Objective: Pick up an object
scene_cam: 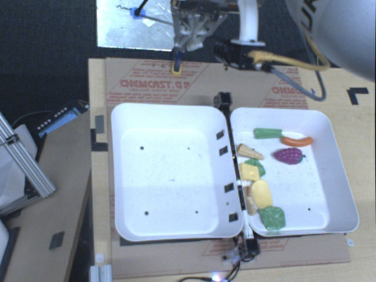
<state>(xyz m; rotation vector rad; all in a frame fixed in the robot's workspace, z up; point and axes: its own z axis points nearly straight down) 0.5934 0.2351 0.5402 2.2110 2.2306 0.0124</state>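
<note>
Hovering above bins, gripper (189,40) w/ finger state unclear; purple grape bunch (288,155) lies in right bin (335,157).

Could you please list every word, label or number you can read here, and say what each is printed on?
"CHEMCAST GP", red, on the brown board behind the left bin.
A similar red print right of it: too blurred to read.
Partial letters, apparently "UK", on the arm.

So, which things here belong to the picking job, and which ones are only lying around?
Belong to the job:
gripper
green vegetable
sausage
purple grapes
yellow piece
green leaf
right bin

Lying about:
left bin
cardboard sheet
blue device
</note>
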